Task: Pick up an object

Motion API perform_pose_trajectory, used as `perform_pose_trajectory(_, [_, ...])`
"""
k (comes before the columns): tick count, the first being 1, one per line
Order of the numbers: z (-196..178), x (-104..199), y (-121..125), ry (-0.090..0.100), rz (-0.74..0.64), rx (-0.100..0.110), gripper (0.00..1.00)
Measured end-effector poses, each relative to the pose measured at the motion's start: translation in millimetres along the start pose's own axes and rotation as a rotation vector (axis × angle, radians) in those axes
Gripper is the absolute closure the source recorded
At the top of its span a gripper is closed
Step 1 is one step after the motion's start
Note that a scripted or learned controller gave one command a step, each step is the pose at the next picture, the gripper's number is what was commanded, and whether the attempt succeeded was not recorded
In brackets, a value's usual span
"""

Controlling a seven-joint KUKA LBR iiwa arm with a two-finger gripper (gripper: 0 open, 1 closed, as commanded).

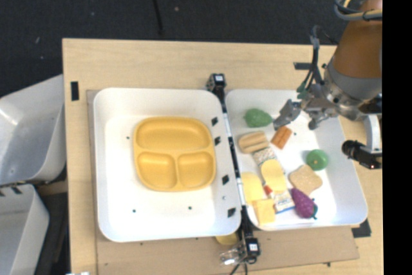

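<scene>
My gripper (301, 116) hangs over the upper part of the right bin (341, 203), its two grey fingers spread open with nothing between them. Just below the left finger (286, 114) lies a small orange carrot piece (281, 136). A green leafy item (257, 118) lies to the left of it, and a tan bread roll (252, 140) below that. Lower down are yellow cheese blocks (273, 172), a slice of toast (305, 180), a green round item (315, 159), a purple eggplant (303, 203) and a small wrapped packet (282, 201).
The left bin (112, 203) holds a yellow divided plate (174, 152). A ridge with black clips (227, 145) separates the bins. The arm's orange band (359, 42) rises at the right edge. A white container (26, 132) sits off the bench at left.
</scene>
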State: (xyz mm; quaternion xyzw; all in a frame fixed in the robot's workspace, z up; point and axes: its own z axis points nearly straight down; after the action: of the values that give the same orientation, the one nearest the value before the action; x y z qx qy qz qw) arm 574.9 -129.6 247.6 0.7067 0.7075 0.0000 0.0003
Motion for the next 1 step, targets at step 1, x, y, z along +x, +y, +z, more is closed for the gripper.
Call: perform_pose_trajectory(1, [-6.2,64.9,-69.1,0.003,-0.005,0.003,0.0])
